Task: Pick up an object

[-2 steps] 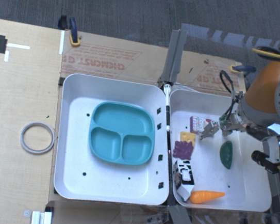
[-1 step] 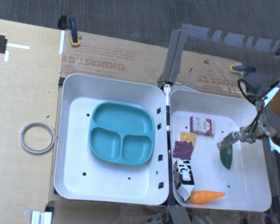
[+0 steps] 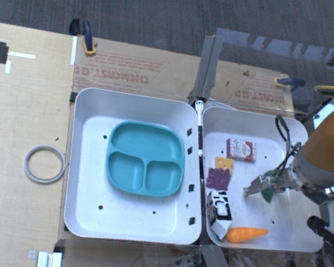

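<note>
— How far along is it, would you say?

— Not far, by my reckoning. Nothing is off the floor of the bins. The teal divided plate point(image 3: 146, 159) lies alone in the left bin point(image 3: 81, 167), well away from the hand. In the right bin point(image 3: 292, 232) there is a purple toy point(image 3: 218, 178) with a yellow bit above it, a red-and-white packet point(image 3: 240, 149) up and to the hand's left, a black-and-white piece point(image 3: 220, 207), and the toy carrot point(image 3: 246, 235) below the hand.

— And the hand itself?

— The hand point(image 3: 257, 190) hangs low over the right bin, tilted, with something green at its tip. Whether its fingers are apart or together I cannot tell from here, and I would not say it holds anything. So the grasp and the lift are both left to do, I reckon.

— Which object looks the likeliest?

— The carrot, perhaps. It lies flat, long axis nearly crosswise, thick end leftward, tip pointing right and slightly up.
</note>
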